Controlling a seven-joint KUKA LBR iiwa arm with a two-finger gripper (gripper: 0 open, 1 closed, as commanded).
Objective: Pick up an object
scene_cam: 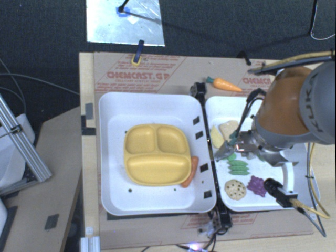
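Two-finger gripper (227, 150) hangs over green plastic pea pod (238, 166) and pale round slice (223, 133); finger state undeterminable. Risk: crowded items deflect the grasp.

The light is even and rather bright from above, with glare on the shiny metal sheet (125, 13) at the top, soft shadows inside the white bins (152, 103), and slight blur on the arm (294, 106).
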